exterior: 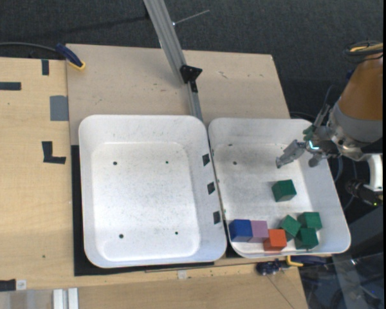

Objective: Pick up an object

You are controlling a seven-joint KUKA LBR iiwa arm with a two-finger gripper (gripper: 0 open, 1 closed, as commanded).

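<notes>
- Two shallow white bins, side by side on a pale wooden bench (148,76); both of smooth plastic with rounded corners, faintly speckled grey on the floors.
- Left bin (90,192): four small dark dots on its floor.
- Right bin (244,134): seven blocks, all matte, cube-like.
- Count by colour — four green, one blue, one lilac, one orange.
- Lone green block (284,190) sits mid-bin, apart from the rest.
- Along the near wall: blue block (240,229) touching lilac block (259,228), orange block (276,238) just beside; three green blocks (302,228) bunched at the corner.
- Gripper (302,154) — fingers spread, nothing between them — hangs over the right bin's far right part, near the lone green block but not touching.
</notes>
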